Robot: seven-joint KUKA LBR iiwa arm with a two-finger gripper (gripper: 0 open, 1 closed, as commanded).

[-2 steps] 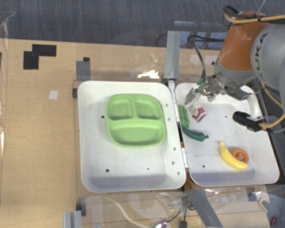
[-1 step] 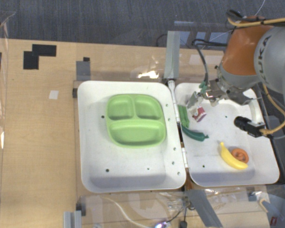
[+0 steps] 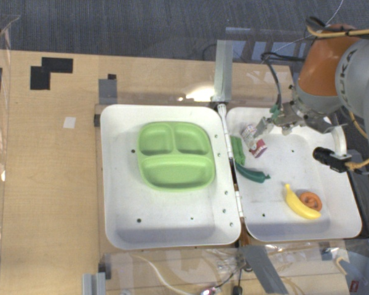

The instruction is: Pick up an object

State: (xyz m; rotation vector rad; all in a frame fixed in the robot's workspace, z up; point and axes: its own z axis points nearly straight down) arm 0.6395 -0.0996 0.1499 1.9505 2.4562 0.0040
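Observation:
In the right bin [image 3: 332, 226], a yellow banana [image 3: 297, 204] lies near the front, with a small orange ring-shaped item [image 3: 311, 200] touching its right end. A long green object [image 3: 241, 160] rests along the bin's left wall. A small silver and red item [image 3: 256, 142] sits near the back left. My gripper [image 3: 262, 126] reaches in from the right and hangs just above and to the right of that silver and red item, touching or almost touching it. I cannot tell whether it holds anything.
The left bin [image 3: 123, 220] holds a light green divided plate [image 3: 174, 155] in its middle. A metal post [image 3: 223, 72] stands behind the divider between the bins. Black cables [image 3: 272, 72] loop near the arm's orange band [image 3: 320, 72].

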